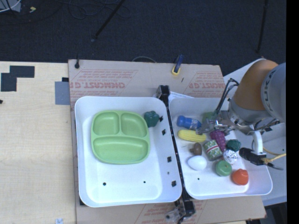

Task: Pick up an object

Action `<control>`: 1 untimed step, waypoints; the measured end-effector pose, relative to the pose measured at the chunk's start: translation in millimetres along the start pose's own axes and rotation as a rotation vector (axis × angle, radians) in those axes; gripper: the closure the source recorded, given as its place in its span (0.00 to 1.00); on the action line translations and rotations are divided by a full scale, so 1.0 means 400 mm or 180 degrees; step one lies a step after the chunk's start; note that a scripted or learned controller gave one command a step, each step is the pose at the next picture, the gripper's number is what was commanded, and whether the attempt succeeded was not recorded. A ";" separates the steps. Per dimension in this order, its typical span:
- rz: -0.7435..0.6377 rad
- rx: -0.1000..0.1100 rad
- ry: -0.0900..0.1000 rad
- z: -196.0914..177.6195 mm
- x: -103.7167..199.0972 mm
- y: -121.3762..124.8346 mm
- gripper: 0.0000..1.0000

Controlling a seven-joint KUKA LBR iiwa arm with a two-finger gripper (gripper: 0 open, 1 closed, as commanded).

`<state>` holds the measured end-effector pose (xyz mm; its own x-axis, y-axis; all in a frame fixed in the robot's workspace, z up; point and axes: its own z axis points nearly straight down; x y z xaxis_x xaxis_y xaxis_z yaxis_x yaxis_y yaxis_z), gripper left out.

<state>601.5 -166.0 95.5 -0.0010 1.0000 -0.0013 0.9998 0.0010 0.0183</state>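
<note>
End effector [216, 123] low in right bin [261, 188], among toys near purple grapes [217, 136]; finger spread unclear.

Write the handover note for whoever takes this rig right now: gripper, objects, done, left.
Gripper: low over the right bin, beside the purple grapes; nothing visibly held.
Right bin: blue bottle, yellow banana, white egg, red-green can, orange piece, a few more small items.
Left bin: green divided plate, dark green piece beside it.
Done: no pick evident.
Left: grasp and lift one object.
</note>
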 end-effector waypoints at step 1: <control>-0.0001 0.0011 -0.0001 -0.023 -0.001 -0.003 1.00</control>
<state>600.3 -166.5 104.7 -0.0014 1.0000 -0.0016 0.9999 0.0014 0.0150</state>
